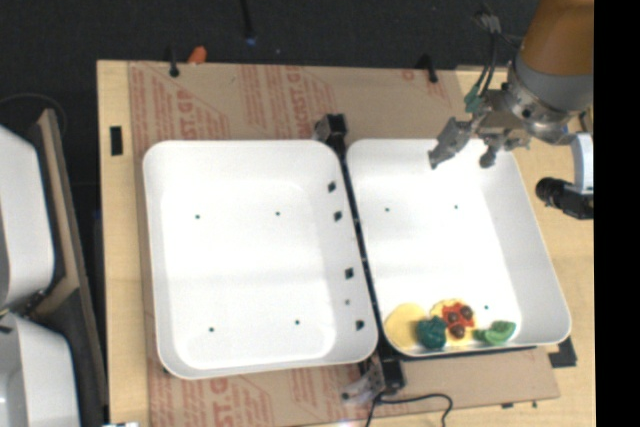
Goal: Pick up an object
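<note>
My gripper [463, 153] hangs open over the far edge of the right bin [440, 225], its two dark fingers spread apart with nothing between them. Several small objects lie bunched in the right bin's near corner: a pale yellow piece [402, 322], a teal one [432, 335], a red one [458, 314] and a green one [496, 331]. They lie well in front of the gripper, apart from it.
The left bin [245, 255] sits beside the right one, with a black clip divider [345, 215] between them. Both rest on a cardboard sheet [230, 100] on the bench. A black fixture [562, 195] juts out at the right.
</note>
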### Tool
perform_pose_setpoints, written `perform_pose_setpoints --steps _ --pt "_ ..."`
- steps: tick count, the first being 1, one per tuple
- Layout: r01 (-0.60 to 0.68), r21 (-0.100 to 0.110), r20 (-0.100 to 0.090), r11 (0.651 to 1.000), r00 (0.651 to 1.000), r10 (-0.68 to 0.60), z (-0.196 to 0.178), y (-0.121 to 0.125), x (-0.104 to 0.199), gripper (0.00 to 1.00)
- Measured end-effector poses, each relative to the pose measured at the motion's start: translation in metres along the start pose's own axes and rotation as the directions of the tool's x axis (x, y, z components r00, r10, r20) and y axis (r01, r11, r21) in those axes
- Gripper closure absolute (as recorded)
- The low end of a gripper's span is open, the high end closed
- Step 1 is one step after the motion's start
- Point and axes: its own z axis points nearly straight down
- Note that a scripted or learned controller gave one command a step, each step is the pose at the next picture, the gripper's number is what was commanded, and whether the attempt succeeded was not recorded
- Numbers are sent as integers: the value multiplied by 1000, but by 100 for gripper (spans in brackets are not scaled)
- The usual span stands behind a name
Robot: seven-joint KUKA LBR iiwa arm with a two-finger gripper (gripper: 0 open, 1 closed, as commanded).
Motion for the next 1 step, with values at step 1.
perform_pose_setpoints --steps 1 --pt "-2 2 0 1000 1000 2 31 -57 -17 0"
